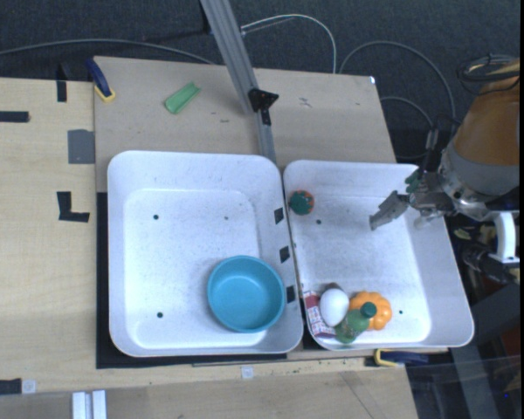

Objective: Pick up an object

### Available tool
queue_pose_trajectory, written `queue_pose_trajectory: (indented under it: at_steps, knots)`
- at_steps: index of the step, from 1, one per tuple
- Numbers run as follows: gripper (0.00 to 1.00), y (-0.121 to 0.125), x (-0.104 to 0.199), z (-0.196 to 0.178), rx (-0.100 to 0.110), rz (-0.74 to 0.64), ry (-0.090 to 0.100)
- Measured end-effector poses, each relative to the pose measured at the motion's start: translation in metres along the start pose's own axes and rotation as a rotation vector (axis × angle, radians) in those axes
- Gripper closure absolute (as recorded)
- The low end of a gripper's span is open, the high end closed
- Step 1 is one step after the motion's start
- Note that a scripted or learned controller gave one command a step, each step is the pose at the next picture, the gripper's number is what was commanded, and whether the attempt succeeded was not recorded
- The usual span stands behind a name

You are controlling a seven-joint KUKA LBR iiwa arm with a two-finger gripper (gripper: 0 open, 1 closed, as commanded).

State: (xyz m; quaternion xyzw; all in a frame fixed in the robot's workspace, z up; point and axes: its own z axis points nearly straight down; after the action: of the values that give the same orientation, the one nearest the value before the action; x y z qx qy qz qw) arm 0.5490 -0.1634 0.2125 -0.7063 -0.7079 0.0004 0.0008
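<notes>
- We see a tan bench (201, 120) bearing two white bins, dark floor beyond.
- A small green-and-orange ball (301, 202) sits in the right bin's (437, 260) far-left corner.
- Our gripper (386, 214) hovers nearby, gripping nothing.

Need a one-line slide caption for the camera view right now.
Gripper over the right bin, apart from a small ball and a near-corner cluster with a white egg; blue bowl in the left bin.
</notes>
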Motion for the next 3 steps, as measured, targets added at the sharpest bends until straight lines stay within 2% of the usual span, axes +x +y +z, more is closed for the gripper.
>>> queue_pose_trajectory:
  at_steps: [1,3]
  knots:
    - [0.00,0.000,0.000,0.000,0.000,0.000,0.000]
    - [0.00,-0.004,0.004,0.119,0.006,0.001,0.001]
